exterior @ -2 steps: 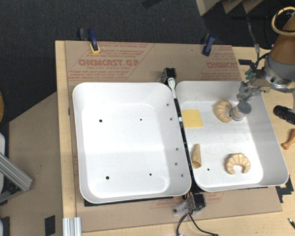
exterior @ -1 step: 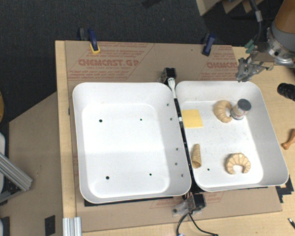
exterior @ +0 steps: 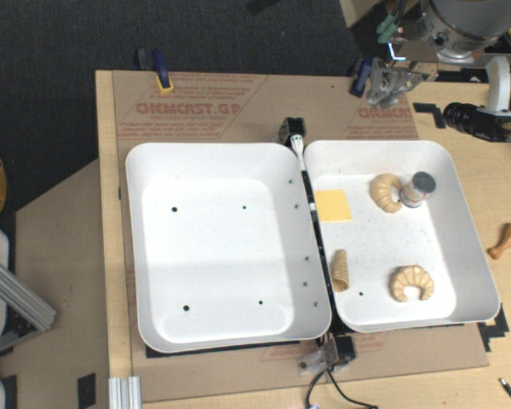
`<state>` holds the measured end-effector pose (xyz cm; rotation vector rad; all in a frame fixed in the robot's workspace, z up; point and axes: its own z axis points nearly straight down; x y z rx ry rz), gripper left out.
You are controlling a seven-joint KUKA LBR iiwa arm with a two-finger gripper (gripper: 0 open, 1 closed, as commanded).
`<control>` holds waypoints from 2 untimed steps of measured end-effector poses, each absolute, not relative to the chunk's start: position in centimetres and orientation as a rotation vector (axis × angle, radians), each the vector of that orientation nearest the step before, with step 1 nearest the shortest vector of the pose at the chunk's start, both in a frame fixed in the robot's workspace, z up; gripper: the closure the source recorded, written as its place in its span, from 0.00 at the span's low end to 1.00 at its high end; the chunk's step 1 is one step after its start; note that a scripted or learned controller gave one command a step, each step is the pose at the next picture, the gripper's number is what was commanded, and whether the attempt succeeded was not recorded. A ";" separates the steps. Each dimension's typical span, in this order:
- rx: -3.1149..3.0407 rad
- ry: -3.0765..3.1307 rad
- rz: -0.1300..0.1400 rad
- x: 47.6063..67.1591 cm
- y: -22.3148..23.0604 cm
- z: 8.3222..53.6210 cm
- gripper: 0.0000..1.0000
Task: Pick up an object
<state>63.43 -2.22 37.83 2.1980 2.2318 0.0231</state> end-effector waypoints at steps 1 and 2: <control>2.214 2.241 -0.004 57.6 7.7 33.0 1.00; 2.204 2.236 0.021 52.7 16.6 42.4 1.00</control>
